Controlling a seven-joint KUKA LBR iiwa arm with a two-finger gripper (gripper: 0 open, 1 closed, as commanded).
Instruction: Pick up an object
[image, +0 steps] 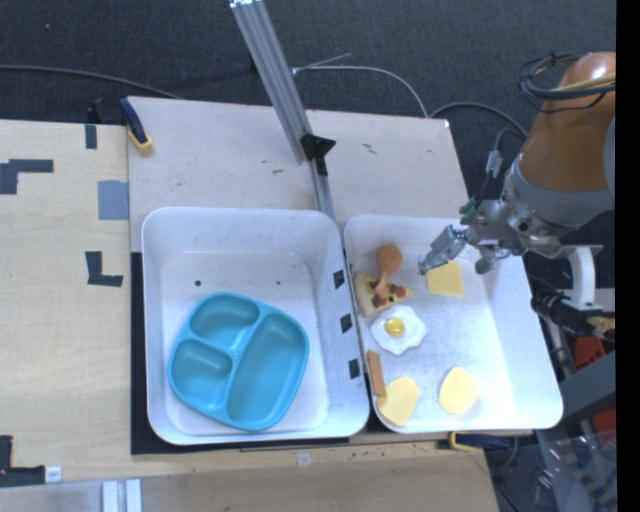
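Observation:
The right bin (520, 330) holds several toy foods. A brown drumstick (387, 261) lies by its left wall, above a small yellow and red piece (383, 292). A fried egg (398, 330) sits in the middle. Along the front edge are two yellow pieces (459, 391) (400, 400) and a thin orange stick (375, 372). A yellow wedge (447, 282) lies near the back. My gripper (460, 255) hovers just above that wedge, open, with nothing between its fingers.
The left bin (160, 260) holds a blue divided plate (238, 360). A slanted metal rail (280, 85) runs down to the gap between the bins. The arm's orange band (580, 80) is at the upper right.

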